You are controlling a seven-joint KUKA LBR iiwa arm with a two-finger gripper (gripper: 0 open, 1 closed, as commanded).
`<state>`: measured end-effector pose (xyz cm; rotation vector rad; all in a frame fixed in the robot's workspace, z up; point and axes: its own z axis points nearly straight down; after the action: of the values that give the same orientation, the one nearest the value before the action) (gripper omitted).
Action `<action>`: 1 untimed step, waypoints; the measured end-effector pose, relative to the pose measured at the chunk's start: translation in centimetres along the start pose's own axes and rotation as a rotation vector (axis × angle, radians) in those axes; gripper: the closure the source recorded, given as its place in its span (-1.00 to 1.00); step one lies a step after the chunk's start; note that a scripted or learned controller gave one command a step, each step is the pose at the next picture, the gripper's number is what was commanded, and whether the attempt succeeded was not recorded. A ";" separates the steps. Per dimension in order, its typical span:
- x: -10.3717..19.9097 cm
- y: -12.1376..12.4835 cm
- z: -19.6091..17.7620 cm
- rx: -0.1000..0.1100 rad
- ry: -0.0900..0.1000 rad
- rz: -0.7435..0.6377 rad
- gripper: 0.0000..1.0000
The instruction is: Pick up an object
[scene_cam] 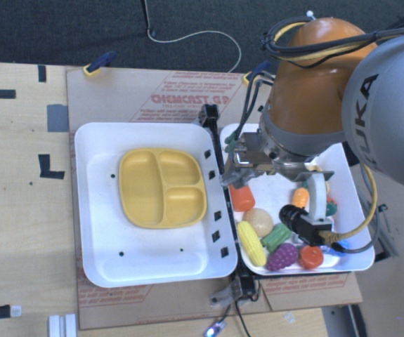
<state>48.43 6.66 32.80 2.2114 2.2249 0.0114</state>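
Orange-banded arm (321, 83) perhaps hides its fingers above toy food (258, 223).

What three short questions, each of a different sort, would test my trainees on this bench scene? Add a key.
1. True or false: the yellow divided plate lies in the left bin.
2. Which lies nearest the right bin's front wall? A corn cob B purple grapes C orange carrot piece
3. Fill in: the band above the arm's wrist is ____.

Key: 1 true; 2 B; 3 orange.
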 end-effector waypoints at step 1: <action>9.6 0.0 -3.4 0.006 0.002 -0.007 1.00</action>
<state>48.30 16.28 36.23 2.2074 2.2368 0.0059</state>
